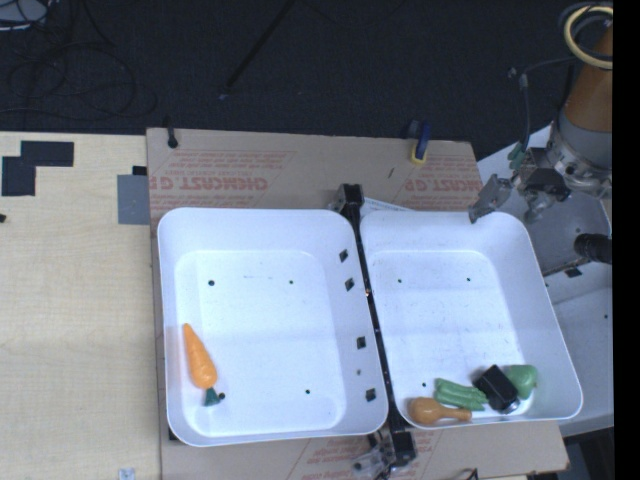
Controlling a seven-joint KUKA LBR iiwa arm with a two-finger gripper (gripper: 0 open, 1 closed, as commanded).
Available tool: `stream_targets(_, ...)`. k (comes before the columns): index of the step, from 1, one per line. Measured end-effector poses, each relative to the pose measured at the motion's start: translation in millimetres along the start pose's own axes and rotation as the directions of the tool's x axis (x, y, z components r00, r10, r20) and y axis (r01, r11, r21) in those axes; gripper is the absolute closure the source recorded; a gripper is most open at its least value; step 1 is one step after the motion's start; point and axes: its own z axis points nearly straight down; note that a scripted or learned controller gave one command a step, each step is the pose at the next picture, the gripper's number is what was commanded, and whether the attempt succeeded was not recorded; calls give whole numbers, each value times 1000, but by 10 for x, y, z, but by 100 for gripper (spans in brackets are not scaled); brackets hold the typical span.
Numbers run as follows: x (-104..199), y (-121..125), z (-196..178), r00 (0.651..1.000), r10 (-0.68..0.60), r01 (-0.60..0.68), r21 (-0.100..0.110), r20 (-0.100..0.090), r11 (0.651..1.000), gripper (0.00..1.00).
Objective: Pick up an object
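An orange carrot (pixel 198 359) with a dark green top lies near the front left corner of the left bin (pixel 255 236). In the right bin (pixel 455 236), along the front wall, lie an orange-tan pear-like piece (pixel 436 411), a green bean pod (pixel 459 394), a black block (pixel 496 387) and a green rounded piece (pixel 522 376), bunched close together. My gripper (pixel 510 190) hangs at the back right corner of the right bin, above its rim and far from all of the objects.
Both bins rest on a brown cardboard sheet (pixel 300 173) on a light wooden bench. A black clamp strip (pixel 362 308) joins the bins down the middle. A blue and yellow clip (pixel 420 143) stands at the cardboard's back edge. Cables lie behind.
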Motion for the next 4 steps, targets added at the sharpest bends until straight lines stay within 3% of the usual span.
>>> stream_targets(1,520,93,-920,1000,-5,5,-11,1,1000,0)
stream_targets(2,1715,74,-657,1000,-11,11,3,-4,1000,0)
stream_targets(3,1640,77,-766,1000,-4,4,3,0,1000,100)
stream_targets(4,1583,-516,-1577,1000,0,0,-5,0,1000,100)
